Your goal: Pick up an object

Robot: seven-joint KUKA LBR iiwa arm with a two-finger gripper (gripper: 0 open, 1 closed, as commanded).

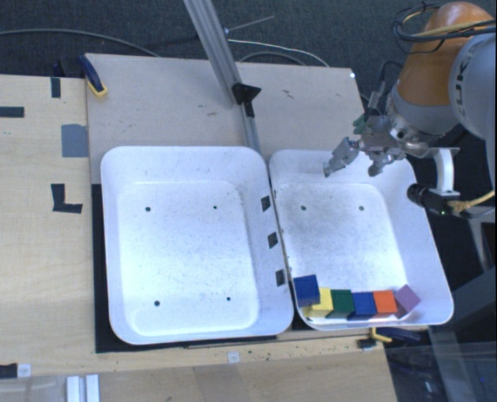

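I see a row of small coloured blocks lying along the near edge of the right bin (416, 249): a blue block (305, 289) atop a yellow one (320, 306), then green (341, 301), blue (364, 304), orange (385, 302) and purple (407, 297). They sit touching side by side, the purple one tilted against the bin's corner.

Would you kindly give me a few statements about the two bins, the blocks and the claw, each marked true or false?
1. The coloured blocks lie in the right bin. True.
2. The blocks sit along that bin's far edge, by the claw. False: they line its near edge, away from the claw.
3. The claw holds a block. False: its fingers are spread with nothing between them.
4. The claw is over the right bin's far end. True.
5. An orange block lies between a blue one and a purple one. True.
6. A red ball rests in the left bin. False: no ball is there.
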